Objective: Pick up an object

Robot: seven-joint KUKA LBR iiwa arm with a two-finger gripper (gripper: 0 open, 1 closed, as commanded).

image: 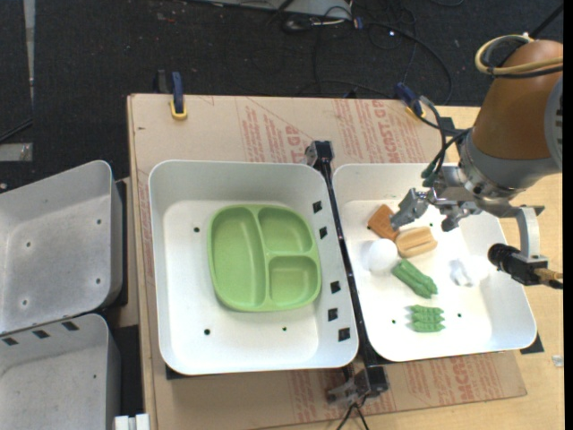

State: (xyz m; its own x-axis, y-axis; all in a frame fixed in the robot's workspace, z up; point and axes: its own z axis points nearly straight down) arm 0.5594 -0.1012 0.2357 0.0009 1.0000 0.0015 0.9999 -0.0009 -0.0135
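Note:
The right bin [510, 325] holds several small items. A tan bread-like piece [416, 240] lies beside an orange-brown wedge [383, 220] and a white egg shape [380, 256]. Lower down lie a green pod [414, 278] and a ridged green piece [426, 318]. A small pale object [461, 273] sits to the right. My gripper [431, 215] hangs just above the tan piece at its far edge. Its fingers are spread open, with nothing between them.
A green divided plate [266, 258] fills the middle of the left bin [170, 240]. A black divider with clips [336, 240] separates the two bins. A black fitting [515, 262] juts in at the right bin's right side. White trays [54, 231] lie off the bench at left.

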